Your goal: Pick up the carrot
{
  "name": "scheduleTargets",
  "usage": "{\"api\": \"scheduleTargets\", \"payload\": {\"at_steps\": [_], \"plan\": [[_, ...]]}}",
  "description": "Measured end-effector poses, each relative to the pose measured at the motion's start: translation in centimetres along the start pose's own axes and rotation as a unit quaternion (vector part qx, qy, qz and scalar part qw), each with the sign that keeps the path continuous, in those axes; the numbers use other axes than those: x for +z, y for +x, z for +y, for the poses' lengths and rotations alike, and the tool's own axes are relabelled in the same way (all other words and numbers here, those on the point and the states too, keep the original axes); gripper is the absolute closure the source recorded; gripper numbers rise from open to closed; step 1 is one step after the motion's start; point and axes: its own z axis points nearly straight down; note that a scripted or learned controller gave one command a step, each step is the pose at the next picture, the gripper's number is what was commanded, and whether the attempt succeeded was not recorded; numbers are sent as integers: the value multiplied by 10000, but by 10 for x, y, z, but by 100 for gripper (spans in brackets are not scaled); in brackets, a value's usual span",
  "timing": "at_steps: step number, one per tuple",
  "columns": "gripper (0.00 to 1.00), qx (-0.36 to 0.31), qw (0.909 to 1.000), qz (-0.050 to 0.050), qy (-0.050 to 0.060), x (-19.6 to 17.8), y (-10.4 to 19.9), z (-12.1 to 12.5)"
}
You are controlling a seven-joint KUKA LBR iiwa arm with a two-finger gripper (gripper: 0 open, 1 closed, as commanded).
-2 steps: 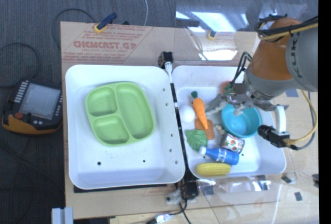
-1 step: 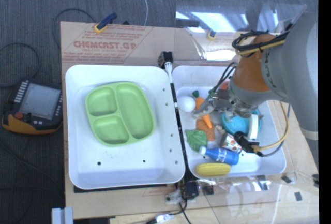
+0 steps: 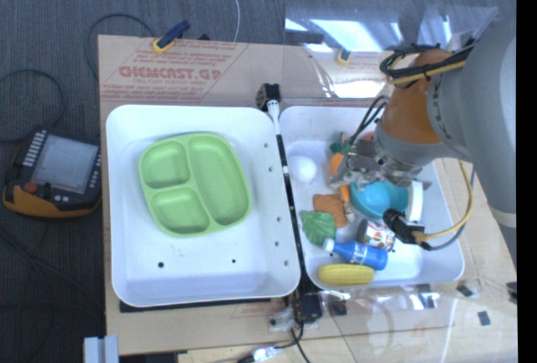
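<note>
Carrot [image 3: 337,162] under tool [image 3: 362,177]; white egg [image 3: 303,170], teal bowl [image 3: 377,199] crowd close; tool state unclear.

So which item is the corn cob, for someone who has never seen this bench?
Start at the right-hand white bin, the cluttered one under the arm. Go to its near edge, bottom of the view. The corn cob lies there on its side, just below the blue-and-white bottle. It is the sole yellow, bumpy, elongated thing among its neighbours.

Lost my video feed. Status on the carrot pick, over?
End effector low in right bin, fingers hidden. Carrot beside it at bin's top, grasp unconfirmed. Blue cup, bottle, corn crowd nearby.
</note>
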Motion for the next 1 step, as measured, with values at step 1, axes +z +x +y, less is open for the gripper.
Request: {"api": "scheduleTargets", "payload": {"at_steps": [1], "plan": [[100,1284,9917,17,87,-122,54,-11]]}}
